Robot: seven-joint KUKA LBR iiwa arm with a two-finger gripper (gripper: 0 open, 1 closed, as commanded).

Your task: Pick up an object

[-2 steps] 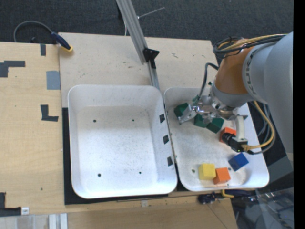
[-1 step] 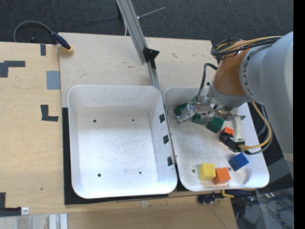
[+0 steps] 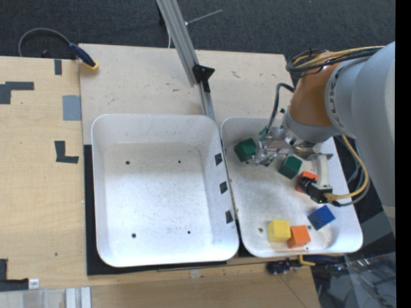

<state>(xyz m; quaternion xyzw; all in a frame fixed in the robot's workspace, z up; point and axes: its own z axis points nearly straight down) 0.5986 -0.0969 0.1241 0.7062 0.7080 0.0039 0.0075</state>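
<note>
My gripper (image 3: pixel 265 154) hangs low over the upper part of the right bin (image 3: pixel 257 197), reaching in from the right. A dark green block (image 3: pixel 244 150) lies just left of the gripper, touching or nearly touching it. A second green block (image 3: pixel 290 167) sits close on the gripper's right, partly under the wrist. Nothing shows lifted off the bin floor. Near the bin's front lie a yellow block (image 3: pixel 279 230), an orange block (image 3: pixel 299 236) against it, and a blue block (image 3: pixel 321 217).
The left bin (image 3: pixel 103 172) stands beside the right one, sharing a raised rim between them. A slanted metal rail (image 3: pixel 183 37) runs down from the top to the bins' back edge. The grey arm covers the right bin's back right corner.
</note>
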